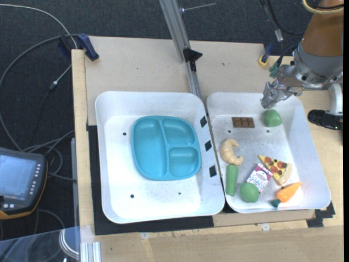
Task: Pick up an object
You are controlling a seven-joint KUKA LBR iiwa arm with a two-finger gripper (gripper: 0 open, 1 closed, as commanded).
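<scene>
Hovering over the far end of the right bin, just above a green ball

Nearest the camera in the right bin (pixel 316 168) lie the carrot (pixel 288 192), a second green ball (pixel 249 192) and a green cucumber-like stick (pixel 232 179), then a small pink carton (pixel 260 177), the pizza slice (pixel 275 168) and the croissant (pixel 232 152); further back sit the chocolate bar (pixel 243 123) and the green ball (pixel 272 118), with the gripper (pixel 270 100) right above it, slightly toward the far rim; whether its fingers are spread or closed I cannot tell, and nothing shows between them. To do this step well, I judge the arm should centre over the ball, descend straight with jaws wide enough to straddle it, and close gently, since a round toy can roll off toward the bin wall. The blue tray (pixel 165 147) sits in the left bin (pixel 109 146), well apart
</scene>
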